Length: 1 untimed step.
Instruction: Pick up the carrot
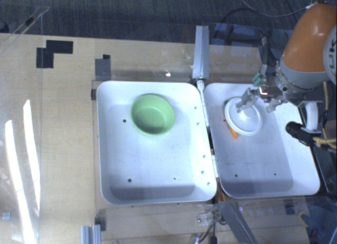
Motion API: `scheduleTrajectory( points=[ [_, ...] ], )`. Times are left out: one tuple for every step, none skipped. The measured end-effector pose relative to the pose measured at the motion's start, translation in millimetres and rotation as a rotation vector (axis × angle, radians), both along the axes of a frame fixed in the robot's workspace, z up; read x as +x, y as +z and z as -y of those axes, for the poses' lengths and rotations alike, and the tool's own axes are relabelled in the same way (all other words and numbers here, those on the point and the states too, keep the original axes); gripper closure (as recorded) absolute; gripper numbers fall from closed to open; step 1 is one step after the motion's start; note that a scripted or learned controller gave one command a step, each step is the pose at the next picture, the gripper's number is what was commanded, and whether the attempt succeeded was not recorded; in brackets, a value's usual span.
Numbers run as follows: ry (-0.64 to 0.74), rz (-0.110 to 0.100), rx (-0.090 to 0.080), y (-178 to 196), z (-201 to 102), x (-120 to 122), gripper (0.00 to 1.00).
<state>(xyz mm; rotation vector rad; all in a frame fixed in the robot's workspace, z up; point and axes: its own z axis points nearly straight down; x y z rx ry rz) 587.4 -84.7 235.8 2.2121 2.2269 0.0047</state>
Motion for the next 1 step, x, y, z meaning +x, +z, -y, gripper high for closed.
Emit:
scheduleTrajectory(
  points=[
    [0.091,0.004,-0.001,-139.8,18.4,-37.7,0.00]
  ],
)
